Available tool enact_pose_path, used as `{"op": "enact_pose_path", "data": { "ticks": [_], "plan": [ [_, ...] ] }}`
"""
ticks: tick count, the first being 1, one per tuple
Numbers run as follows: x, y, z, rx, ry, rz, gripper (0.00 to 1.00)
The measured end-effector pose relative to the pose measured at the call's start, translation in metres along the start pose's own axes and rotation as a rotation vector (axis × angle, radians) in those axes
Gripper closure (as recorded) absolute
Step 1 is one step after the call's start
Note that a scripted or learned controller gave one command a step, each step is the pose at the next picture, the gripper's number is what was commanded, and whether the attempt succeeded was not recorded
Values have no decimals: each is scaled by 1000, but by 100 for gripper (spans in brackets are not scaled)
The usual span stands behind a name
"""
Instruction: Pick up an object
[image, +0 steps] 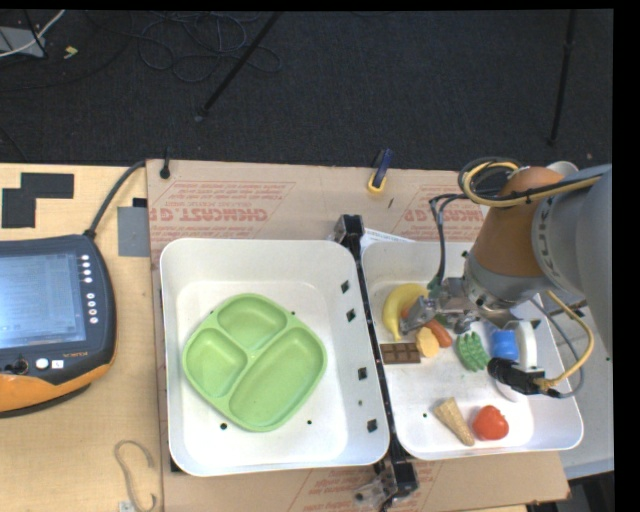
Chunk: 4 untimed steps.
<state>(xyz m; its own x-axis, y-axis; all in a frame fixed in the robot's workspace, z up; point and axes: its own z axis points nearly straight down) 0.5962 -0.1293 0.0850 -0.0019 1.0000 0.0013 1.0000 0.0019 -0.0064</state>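
The right bin (560, 430) holds several small toy foods. A yellow banana (400, 303) lies at its left side, with a small orange carrot (438, 331) and a pale yellow piece (428, 345) just beside it. A brown chocolate bar (399, 352) lies below the banana. A green knobbly piece (472, 352) and a blue object (505, 345) sit in the middle. An ice-cream cone (453, 420) and a red tomato (490, 423) rest near the front. My gripper (438, 312) hangs low over the banana and carrot, its fingers hidden in the clutter.
The left bin (190, 270) carries a green divided plate (256, 360). A black divider (368, 350) runs between the bins. A tablet-like pendant (45, 310) lies at the far left of the bench. The arm's cables (560, 375) loop over the right bin's right side.
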Motion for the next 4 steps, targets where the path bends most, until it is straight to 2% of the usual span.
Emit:
{"op": "enact_pose_path", "data": {
  "ticks": [1, 2, 3, 4],
  "plan": [
    [-1, 0, -12, -1, 1, 3, 100],
    [5, -7, -63, -6, -1, 2, 100],
    [-5, -6, -114, -8, -2, 3, 100],
    [-6, -6, -144, -7, -1, 2, 100]
  ]
}}
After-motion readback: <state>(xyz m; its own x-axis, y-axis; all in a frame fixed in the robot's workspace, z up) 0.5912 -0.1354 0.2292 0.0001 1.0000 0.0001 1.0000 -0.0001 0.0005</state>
